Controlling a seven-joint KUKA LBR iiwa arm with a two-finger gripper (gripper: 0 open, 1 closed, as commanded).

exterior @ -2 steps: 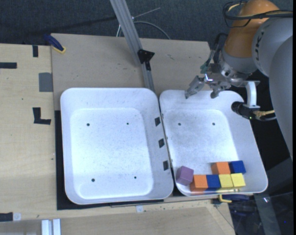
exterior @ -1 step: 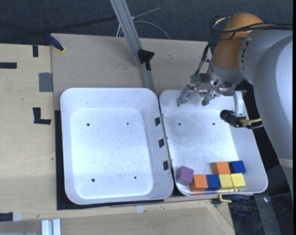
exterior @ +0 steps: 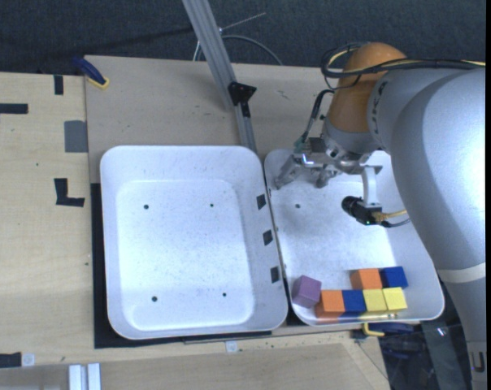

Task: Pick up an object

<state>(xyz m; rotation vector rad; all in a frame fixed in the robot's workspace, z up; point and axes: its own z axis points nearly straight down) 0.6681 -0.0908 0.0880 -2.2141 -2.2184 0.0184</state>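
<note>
Several small blocks lie along the front of the right bin (exterior: 310,234): a purple block (exterior: 307,289) at the left, then an orange block (exterior: 332,301), a blue block (exterior: 354,300) and a yellow block (exterior: 375,300) in a row. Another orange block (exterior: 365,279) and blue block (exterior: 393,277) sit just behind them. My gripper (exterior: 302,177) hangs over the back left corner of that bin, far from the blocks. Its fingers stand spread apart and open, with nothing between them.
The left bin (exterior: 180,242) sits beside the right one, their rims touching. A slanted metal pole (exterior: 217,51) crosses the bench behind the bins. A black cable fitting (exterior: 361,210) hangs off the wrist over the right bin. The grey arm covers the right side.
</note>
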